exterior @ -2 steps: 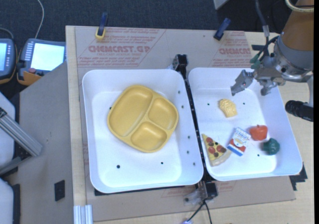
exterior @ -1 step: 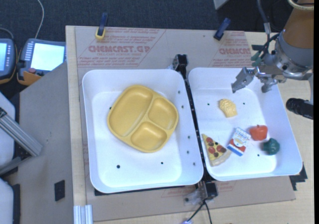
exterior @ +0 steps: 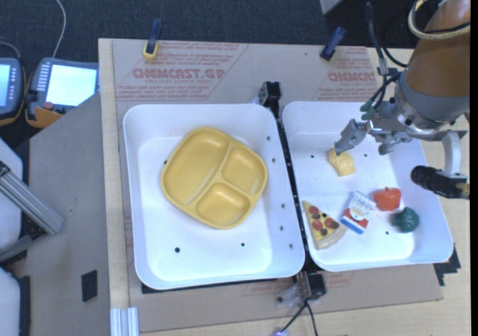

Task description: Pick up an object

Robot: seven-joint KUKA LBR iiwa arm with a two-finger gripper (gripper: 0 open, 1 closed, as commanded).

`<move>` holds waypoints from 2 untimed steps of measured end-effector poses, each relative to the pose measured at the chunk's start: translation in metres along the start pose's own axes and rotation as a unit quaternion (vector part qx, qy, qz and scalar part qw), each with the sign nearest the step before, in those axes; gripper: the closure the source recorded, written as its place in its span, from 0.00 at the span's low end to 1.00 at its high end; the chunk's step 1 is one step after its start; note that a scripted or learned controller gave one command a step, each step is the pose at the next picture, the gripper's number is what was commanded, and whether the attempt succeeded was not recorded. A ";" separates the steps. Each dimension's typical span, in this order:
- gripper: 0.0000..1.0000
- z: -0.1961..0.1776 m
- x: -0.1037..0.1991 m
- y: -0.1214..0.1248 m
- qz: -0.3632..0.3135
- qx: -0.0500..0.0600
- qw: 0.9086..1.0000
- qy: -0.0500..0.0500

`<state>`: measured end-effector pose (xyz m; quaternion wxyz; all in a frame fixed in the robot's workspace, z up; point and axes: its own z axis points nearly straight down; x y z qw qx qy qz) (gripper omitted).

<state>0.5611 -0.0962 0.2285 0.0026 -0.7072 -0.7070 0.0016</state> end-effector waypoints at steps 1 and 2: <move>0.00 0.044 -0.003 0.004 0.000 0.000 1.000 0.000; 0.00 0.091 0.003 0.009 0.000 0.000 1.000 0.000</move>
